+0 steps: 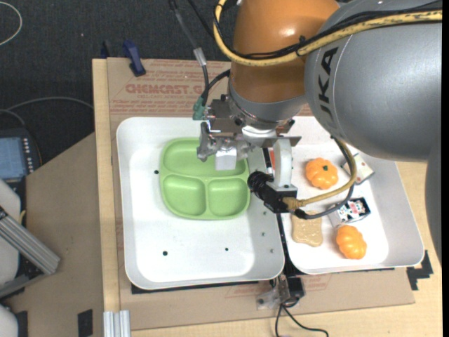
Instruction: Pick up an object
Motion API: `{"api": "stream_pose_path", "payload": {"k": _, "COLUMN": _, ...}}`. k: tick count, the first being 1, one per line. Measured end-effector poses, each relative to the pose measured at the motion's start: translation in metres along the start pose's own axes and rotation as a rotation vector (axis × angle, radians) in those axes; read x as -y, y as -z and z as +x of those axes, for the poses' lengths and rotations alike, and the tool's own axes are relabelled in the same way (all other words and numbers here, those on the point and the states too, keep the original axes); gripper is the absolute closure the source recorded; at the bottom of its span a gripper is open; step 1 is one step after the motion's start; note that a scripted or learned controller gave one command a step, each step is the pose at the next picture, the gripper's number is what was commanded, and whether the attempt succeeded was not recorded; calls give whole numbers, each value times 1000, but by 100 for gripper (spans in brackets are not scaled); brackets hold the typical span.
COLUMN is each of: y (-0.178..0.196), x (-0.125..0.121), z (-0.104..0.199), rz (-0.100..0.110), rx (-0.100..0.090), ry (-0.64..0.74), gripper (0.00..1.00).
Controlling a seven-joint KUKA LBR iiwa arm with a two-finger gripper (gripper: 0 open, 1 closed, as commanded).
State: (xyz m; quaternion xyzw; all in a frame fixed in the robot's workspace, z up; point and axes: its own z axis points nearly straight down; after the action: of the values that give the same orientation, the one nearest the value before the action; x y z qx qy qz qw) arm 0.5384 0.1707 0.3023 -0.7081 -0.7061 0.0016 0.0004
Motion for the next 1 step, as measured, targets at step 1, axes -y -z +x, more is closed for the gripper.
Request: {"api": "stream_pose_path", "payload": {"k": 1, "y": 115, "x": 50, "z": 21, "rz": -15, "rx": -9, "ry": 9, "gripper": 100}}
